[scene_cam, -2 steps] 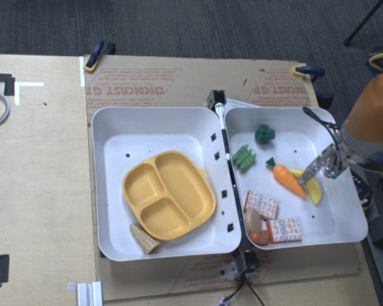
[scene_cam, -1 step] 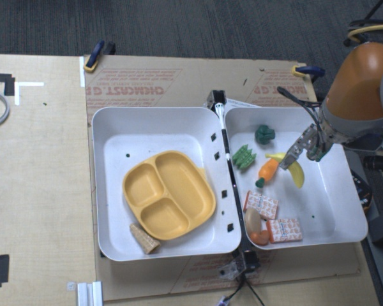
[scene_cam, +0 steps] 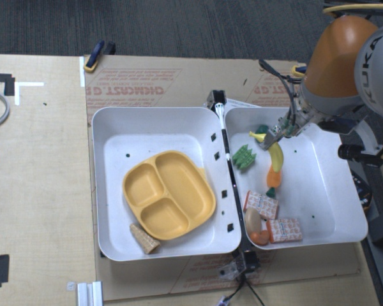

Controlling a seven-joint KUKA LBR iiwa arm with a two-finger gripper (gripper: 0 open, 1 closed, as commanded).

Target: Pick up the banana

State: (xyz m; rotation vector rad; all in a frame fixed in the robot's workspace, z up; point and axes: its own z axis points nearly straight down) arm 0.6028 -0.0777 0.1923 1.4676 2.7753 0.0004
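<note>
The yellow banana (scene_cam: 276,157) is in the right bin (scene_cam: 332,190), lying roughly upright in the view, its lower end beside an orange carrot (scene_cam: 273,178). My gripper (scene_cam: 271,139) is right at the banana's upper end, reaching in from the upper right under the orange-banded wrist (scene_cam: 338,50). The gripper body hides the contact point, so I cannot tell whether the banana is gripped.
A green toy (scene_cam: 244,157) lies left of the banana near the bin divider. Small yellow and green pieces (scene_cam: 258,133) sit just left of the gripper. Red-and-white packets (scene_cam: 262,204) and an egg-like item (scene_cam: 253,220) lie at the bin's front. The left bin (scene_cam: 108,171) bears a yellow divided plate (scene_cam: 169,194) and a tan block (scene_cam: 144,239).
</note>
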